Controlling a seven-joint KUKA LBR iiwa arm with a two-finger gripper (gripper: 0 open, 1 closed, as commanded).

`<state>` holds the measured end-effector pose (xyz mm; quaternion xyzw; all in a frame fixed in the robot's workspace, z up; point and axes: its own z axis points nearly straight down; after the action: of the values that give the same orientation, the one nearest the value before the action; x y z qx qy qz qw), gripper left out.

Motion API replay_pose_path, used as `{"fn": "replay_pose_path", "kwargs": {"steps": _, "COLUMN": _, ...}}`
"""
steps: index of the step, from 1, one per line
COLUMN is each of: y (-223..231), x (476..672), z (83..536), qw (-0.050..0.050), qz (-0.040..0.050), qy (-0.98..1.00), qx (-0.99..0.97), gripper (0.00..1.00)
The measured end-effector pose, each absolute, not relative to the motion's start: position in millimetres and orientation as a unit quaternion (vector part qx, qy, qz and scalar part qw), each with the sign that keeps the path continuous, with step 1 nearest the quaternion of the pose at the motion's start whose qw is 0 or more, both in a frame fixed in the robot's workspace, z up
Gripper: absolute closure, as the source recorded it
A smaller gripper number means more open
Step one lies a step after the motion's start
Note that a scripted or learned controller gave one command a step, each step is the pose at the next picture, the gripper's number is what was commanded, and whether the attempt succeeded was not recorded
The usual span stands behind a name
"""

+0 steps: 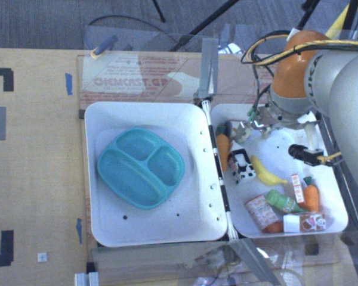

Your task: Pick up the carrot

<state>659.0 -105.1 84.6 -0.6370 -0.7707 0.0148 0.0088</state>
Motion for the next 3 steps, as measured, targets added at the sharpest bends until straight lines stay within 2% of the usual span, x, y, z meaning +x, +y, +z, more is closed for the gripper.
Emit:
{"fn": "replay_pose_path", "kwargs": {"steps": 1, "y": -101, "x": 656.7, "z": 93, "qw": 0.018, "qz": 0.0158, "qy": -0.771, "qx": -0.636, "gripper": 1.00}}
{"fn": "replay_pose_path", "kwargs": {"steps": 2, "y": -101, "x": 658.3, "z": 95, "qw": 0.015, "qz": 0.0144, "qy": -0.771, "qx": -0.636, "gripper": 0.00}}
{"fn": "replay_pose_path", "kwargs": {"steps": 3, "y": -84, "x": 626.5, "z": 186, "qw": 0.000, "qz": -0.0005, "qy": -0.790, "qx": -0.613, "gripper": 0.00}}
